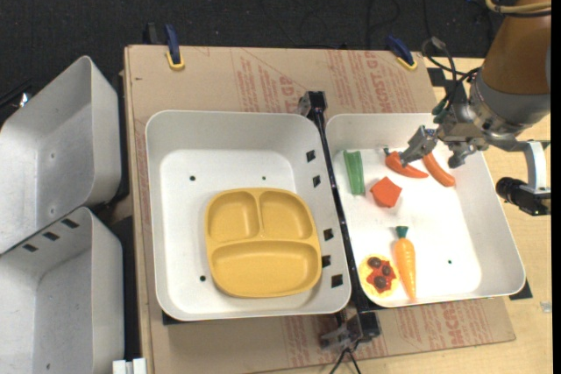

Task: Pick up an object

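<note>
Hovering low over the right bin (500, 215), at its upper right corner, with the gripper (441, 147) spread open and nothing between the fingers. Directly beneath: an orange chili (439, 170) and a red chili (406, 165), both resting on the bin floor. Judged as approach stage: no grasp made, closing and lifting left to do. Orange chili long axis diagonal, upper left to lower right; red chili nearly level, tipped slightly toward lower right. Farther out: red block (387, 192), green stick (354, 172), carrot (404, 259).

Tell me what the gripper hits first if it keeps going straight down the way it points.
Most likely the orange-red pepper-like toys lying under the gripper in the right bin; depth is hard to judge from this slanted view.
</note>
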Tool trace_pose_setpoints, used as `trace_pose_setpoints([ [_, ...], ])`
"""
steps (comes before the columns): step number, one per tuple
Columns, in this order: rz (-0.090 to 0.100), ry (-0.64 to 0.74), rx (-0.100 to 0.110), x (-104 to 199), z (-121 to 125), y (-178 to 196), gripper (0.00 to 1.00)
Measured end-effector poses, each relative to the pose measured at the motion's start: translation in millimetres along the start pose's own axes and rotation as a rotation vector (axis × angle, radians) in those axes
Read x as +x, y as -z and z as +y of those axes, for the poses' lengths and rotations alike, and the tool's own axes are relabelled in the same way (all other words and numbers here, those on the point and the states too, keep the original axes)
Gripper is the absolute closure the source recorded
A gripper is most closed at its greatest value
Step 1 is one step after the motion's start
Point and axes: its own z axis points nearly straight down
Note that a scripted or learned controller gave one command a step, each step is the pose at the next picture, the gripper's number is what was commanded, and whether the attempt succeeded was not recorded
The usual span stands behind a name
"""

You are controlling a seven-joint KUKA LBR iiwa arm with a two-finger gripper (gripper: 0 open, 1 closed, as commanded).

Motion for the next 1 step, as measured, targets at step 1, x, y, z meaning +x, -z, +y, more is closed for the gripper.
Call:
trace_pose_setpoints([
  [1, -0.002, 0.003, -0.012, 0.5, 2.5, 7.2, 0.0],
])
